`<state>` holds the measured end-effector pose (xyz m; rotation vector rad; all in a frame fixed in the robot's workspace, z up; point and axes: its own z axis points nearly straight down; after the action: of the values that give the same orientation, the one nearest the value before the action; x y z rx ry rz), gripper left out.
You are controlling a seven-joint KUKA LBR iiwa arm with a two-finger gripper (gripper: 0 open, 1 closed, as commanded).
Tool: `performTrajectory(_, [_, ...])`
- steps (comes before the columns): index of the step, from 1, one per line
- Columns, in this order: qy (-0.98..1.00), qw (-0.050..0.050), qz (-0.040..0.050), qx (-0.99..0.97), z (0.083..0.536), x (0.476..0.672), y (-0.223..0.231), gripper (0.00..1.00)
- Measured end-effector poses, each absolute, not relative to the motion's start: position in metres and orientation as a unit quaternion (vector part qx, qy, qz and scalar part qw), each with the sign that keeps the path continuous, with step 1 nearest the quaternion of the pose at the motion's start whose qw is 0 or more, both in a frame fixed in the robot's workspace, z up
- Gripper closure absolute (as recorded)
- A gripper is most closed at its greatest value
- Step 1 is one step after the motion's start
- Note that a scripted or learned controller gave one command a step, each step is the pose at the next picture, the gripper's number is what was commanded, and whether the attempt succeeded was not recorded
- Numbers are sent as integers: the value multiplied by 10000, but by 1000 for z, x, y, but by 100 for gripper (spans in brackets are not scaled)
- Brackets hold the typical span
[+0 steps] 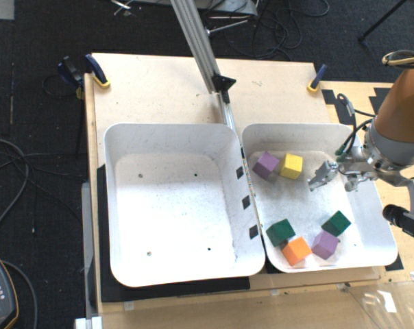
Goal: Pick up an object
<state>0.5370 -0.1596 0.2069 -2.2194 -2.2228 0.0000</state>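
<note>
A: Black carpet and cables ring the plywood bench [166, 88]; two white bins sit on it. Where's the gripper [321, 175]?

B: In the right bin [382, 218], near its middle, and I can't tell its state. Nothing sits in it.

A: Closest target?

B: The yellow cube [292, 166] at nine o'clock from it, touching a purple cube [265, 164]. Probably light, rigid, flat-faced: pinch its two free sides.

A: Room?

B: Open floor around it; the bin's back wall lies at twelve. Four more cubes cluster toward six.
</note>
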Motion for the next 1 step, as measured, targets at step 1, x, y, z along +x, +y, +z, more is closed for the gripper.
performTrajectory(1, [-7088, -4, 4, -7055, 91, 597, -143, 0])
